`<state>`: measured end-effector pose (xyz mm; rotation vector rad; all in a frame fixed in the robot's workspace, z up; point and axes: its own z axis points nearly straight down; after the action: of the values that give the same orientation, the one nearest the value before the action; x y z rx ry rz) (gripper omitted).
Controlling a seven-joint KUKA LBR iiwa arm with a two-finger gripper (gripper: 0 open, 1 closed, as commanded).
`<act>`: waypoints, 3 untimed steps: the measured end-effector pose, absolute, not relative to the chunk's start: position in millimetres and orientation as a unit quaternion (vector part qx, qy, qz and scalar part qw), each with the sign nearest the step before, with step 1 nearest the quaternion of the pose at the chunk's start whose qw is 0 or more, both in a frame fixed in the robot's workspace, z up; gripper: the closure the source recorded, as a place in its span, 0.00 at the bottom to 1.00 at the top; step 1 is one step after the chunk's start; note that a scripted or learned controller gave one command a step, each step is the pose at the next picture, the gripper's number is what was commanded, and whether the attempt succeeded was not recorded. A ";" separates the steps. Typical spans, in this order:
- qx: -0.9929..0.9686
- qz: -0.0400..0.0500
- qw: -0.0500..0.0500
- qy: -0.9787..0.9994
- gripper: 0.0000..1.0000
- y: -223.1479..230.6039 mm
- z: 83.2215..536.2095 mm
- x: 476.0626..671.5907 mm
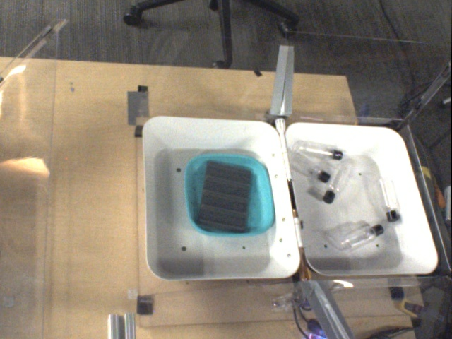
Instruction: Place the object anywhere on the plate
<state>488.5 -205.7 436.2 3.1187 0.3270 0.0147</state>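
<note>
The wooden bench takes up most of the view, w/ grey carpet beyond its far edge and a black office-chair base standing on that carpet at top centre. On the bench sit two shallow white bins, side by side and touching along their inner walls: the left bin and the right bin. In the middle of the left bin lies a teal plate, squarish w/ rounded corners, well clear of the bin's walls on every side. On the plate rests the dark grey ridged block (four or so ridges running across it, the block slightly turned relative to the plate); it lies flat, approx. centred and wholly inside the plate's rim. A grey metal bar runs from the far junction of the two bins toward the bench's far edge. The right bin holds several clear vials w/ black caps, scattered and lying on their sides: one vial near the far-left corner, two more caps just beside each other toward the bin's left wall, an upright-looking slim vial near the right wall, and one vial toward the near edge. Exact vial count is hard to tell, the glass being see-through. Two small dark fixtures sit on the bench, one beyond the left bin's far-left corner, one near its near-left corner. Gripper state: can't tell.
</note>
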 end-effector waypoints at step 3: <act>0.995 0.004 0.003 0.104 0.00 -205.8 436.1 488.4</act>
<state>488.4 -205.8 436.1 3.1183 0.3271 0.0133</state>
